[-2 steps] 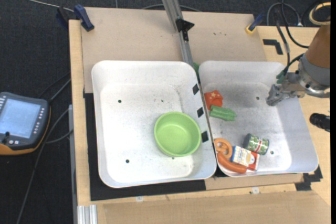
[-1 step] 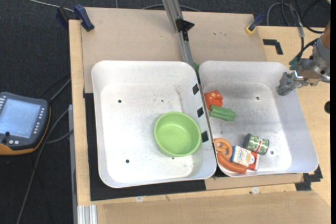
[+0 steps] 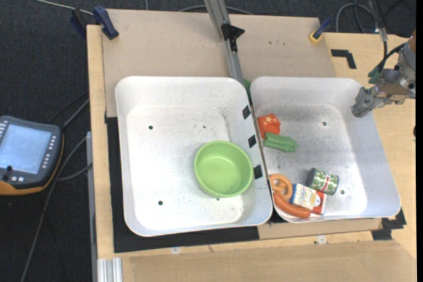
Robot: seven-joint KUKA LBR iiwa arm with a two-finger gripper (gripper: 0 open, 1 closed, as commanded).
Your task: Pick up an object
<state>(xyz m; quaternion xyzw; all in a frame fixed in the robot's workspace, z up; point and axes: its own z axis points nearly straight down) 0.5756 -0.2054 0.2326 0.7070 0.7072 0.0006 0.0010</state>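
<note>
My pincer [image 3: 365, 102], its opening impossible to tell, hovers near the right bin's rim while the small green-labelled tin can [image 3: 323, 180] looks light, stiff and best gripped across its sides.

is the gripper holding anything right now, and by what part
Nothing is held: the gripper sits over the right bin's far right rim, apart from the objects.

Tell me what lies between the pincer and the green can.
Camera view: only bare white bin floor separates the pincer from the green can.
</note>
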